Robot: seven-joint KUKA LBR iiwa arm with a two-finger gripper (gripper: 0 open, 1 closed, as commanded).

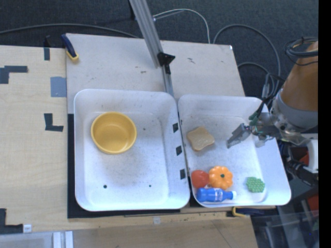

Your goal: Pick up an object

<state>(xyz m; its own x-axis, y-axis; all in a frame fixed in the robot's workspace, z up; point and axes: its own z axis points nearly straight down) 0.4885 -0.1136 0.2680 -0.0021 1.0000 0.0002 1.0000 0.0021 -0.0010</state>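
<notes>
Bare floor fills the right white bin (222,107) toward twelve o'clock; the gripper (239,136), spread and holding nothing, hangs at three o'clock from the tan bread-shaped toy (200,138)

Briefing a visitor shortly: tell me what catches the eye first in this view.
The yellow bowl stands alone in the left bin. In the right bin, bright items cluster near the front: an orange pumpkin, a red piece, a blue bottle. The gripper hovers beside a tan bread slice.
</notes>
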